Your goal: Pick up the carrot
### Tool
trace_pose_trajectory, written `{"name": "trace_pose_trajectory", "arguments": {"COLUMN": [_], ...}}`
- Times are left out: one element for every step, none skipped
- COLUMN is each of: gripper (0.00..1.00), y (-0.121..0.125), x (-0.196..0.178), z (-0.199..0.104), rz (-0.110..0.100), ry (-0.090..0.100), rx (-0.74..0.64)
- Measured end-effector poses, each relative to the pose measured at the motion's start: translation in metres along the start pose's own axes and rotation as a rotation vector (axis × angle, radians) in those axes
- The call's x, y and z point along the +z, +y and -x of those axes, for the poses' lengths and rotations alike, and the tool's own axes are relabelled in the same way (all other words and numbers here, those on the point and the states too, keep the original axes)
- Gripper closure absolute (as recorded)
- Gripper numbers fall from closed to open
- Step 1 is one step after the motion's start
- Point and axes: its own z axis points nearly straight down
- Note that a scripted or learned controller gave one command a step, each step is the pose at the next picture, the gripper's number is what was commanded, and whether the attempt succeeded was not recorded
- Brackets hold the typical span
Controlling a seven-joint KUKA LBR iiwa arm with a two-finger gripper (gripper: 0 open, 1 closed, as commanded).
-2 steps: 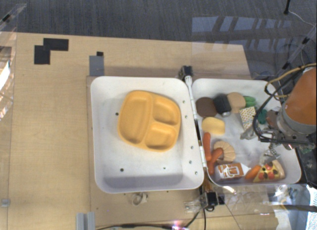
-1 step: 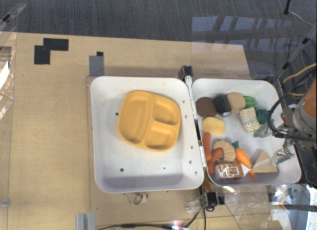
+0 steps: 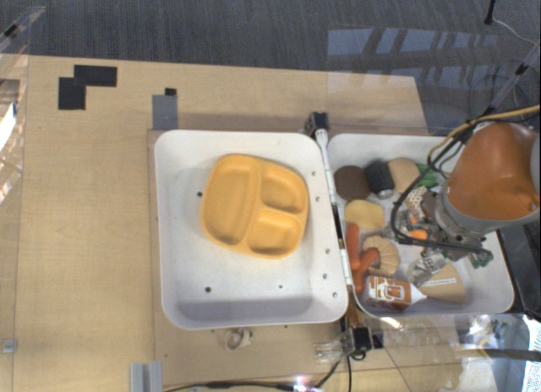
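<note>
The carrot (image 3: pixel 351 241) is a slim orange stick lying along the left wall of the right bin (image 3: pixel 504 291), beside a reddish-orange piece (image 3: pixel 367 260). My gripper (image 3: pixel 425 245) hangs low over the middle of that bin, under the arm's orange band (image 3: pixel 494 172), about a hand's width right of the carrot. The wrist hides most of it from above. A small orange bit shows at the gripper's left side, and I cannot make out what it is.
The right bin is crowded: a brown round item (image 3: pixel 351 182), a dark cylinder (image 3: pixel 380 177), tan and yellow pieces (image 3: pixel 364 214), a printed packet (image 3: pixel 390 291), a beige wedge (image 3: pixel 445 283). A yellow divided plate (image 3: pixel 254 204) sits in the left bin (image 3: pixel 182 297).
</note>
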Motion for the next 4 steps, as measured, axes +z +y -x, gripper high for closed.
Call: {"name": "trace_pose_trajectory", "arguments": {"gripper": [1.00, 1.00, 0.00, 0.00], "y": [-0.001, 0.040, 0.037, 0.026], "x": [-0.014, -0.098, -0.096, -0.017], "z": [0.004, 0.101, 0.099, 0.061], "rz": [-0.006, 0.003, 0.002, -0.001], "ry": [-0.011, 0.000, 0.005, -0.008], "rx": [-0.004, 0.183, 0.187, 0.268]}}
